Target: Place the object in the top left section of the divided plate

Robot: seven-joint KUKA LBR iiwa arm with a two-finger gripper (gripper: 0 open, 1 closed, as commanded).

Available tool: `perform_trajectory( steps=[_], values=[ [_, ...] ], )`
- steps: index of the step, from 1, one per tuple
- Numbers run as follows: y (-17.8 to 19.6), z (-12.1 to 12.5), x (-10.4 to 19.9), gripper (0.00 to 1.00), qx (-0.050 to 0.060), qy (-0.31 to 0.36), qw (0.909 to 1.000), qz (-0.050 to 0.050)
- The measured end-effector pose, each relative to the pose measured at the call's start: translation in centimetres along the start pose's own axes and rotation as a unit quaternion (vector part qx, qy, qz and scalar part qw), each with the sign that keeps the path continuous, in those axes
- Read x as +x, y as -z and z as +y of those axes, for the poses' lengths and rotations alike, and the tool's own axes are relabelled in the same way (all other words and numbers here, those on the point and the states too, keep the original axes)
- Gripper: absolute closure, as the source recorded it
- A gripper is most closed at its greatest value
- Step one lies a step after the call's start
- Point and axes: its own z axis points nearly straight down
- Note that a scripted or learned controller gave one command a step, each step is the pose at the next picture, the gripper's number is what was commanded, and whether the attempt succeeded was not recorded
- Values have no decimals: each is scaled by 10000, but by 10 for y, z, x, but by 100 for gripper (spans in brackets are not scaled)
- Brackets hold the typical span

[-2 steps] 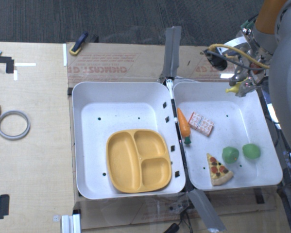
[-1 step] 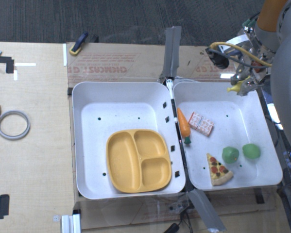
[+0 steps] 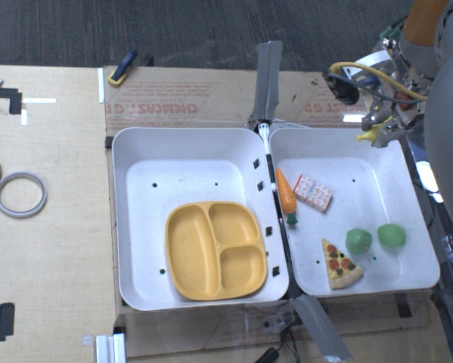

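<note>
Scene: you looked down at a slant on a counter carrying two shallow white bins side by side.
Left bin: it held a yellow divided plate with three sections, all bare.
Right bin: it held a carrot against the left wall, a small patterned box just beside it, a pizza slice near the front, and two green balls close together.
Arm: it reached in from the right and hung above the far right corner of the right bin, well apart from every item.
Pincer: it sat among cables at the bin's far rim; you could not tell whether it was apart or together, and nothing showed in its grip.
Task thing: the task did not name which item; all candidates lay in the right bin, none on the plate.
Progress: by your judgement nothing was done yet. Picking an item, carrying it across, and setting it in the plate's top left section all remained.
</note>
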Motion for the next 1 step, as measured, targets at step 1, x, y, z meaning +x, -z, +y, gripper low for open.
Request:
perform_trajectory(
  steps=[1],
  values=[
    [7, 1, 0, 100, 3, 5, 10000, -24]
  ],
)
